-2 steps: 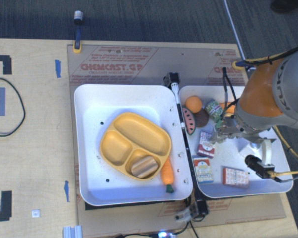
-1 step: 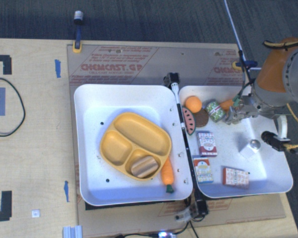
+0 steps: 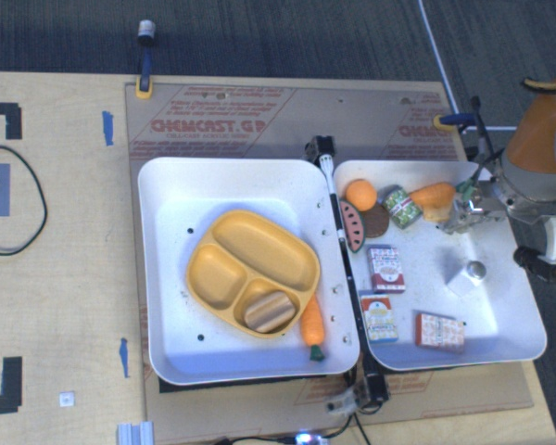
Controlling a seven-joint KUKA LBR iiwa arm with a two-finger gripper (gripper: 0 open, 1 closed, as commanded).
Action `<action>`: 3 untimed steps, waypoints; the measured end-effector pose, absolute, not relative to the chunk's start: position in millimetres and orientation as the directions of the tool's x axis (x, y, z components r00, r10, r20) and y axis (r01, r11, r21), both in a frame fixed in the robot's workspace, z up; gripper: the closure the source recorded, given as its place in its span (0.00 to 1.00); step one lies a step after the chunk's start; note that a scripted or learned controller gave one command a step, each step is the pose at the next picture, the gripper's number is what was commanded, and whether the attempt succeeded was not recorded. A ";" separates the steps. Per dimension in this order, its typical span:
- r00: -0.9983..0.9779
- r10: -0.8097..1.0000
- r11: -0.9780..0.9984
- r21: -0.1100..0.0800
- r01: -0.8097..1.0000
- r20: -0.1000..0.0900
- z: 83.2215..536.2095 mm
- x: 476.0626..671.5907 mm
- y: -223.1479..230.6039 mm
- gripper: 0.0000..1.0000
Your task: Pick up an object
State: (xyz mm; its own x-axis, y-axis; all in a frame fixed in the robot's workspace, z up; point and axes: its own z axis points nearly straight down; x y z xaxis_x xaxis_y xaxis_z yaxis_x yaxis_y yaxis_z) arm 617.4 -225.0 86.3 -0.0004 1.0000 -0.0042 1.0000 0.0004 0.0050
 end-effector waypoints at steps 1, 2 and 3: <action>-0.001 1.000 0.001 -0.006 1.000 0.000 85.4 665.7 -205.4 1.00; 0.000 1.000 0.000 0.001 1.000 -0.002 86.1 620.4 -224.7 1.00; 0.000 1.000 0.000 -0.038 0.999 0.002 85.7 659.4 -217.5 1.00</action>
